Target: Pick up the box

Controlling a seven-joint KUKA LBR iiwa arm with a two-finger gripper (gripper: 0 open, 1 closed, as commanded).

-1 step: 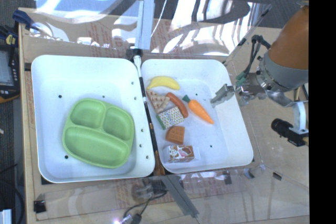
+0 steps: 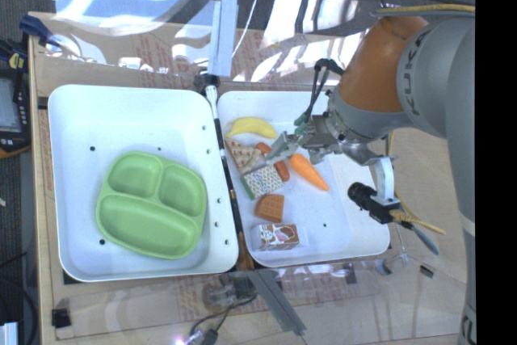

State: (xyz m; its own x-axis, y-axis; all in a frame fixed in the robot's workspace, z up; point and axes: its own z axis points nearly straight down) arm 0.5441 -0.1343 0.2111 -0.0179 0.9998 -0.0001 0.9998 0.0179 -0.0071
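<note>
Reaching in from the right of the frame, the grey arm (image 2: pixel 420 77) with its orange band hangs over the right bin (image 2: pixel 355 242), and its jaws (image 2: pixel 284 146) sit low among the toy food at the bin's upper middle. How the jaws stand, open or closed, I cannot tell; dark metal and clutter blur together there, and nothing shows clearly between them.

The box (image 2: pixel 279 236) lies flat near the bottom edge of the right bin, lower centre of the frame, a small printed carton with brown and white markings. It rests apart from the other items: an orange wedge-shaped block (image 2: pixel 271 207) sits just above it, then a speckled green-edged piece (image 2: pixel 260 180), a carrot (image 2: pixel 309 171) to the upper right, and a banana (image 2: pixel 252 127) at the top of the pile. The left bin (image 2: pixel 65 246) holds a green divided plate (image 2: pixel 152 204).

Judging by its look, the box is likely light, thin cardboard or plastic, fairly stiff along its edges but liable to dent if squeezed on its broad face. Lying flat, it offers little height, so a grasp across its shorter width, pressing on the two long side edges, seems the best hold. The bin's smooth floor may let it slide away under a glancing touch, and the near wall leaves little room on the lower side.
</note>
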